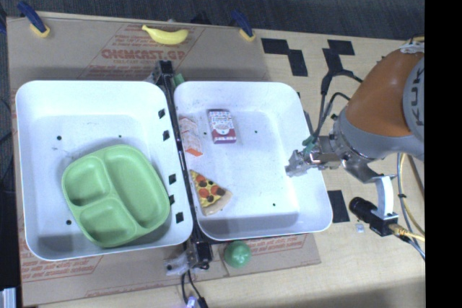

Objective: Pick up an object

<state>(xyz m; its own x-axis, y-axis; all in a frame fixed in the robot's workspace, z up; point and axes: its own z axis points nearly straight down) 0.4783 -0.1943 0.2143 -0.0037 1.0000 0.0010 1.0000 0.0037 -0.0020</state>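
The tool [298, 164], grip unclear, hovers by the right bin [310, 187] wall, well apart from pizza slice [208, 192].

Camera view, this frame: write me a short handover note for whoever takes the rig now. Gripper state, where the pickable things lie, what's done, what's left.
Gripper: at the right rim of the right bin, nothing visible between its fingers; open or shut cannot be told.
Right bin: red card box near the back, pizza slice toy at the front left, a pale wrapper along the left wall.
Left bin: green divided plate.
Outside the bins: banana behind, green ball in front.
Done: nothing lifted.
Left: pick up an object.
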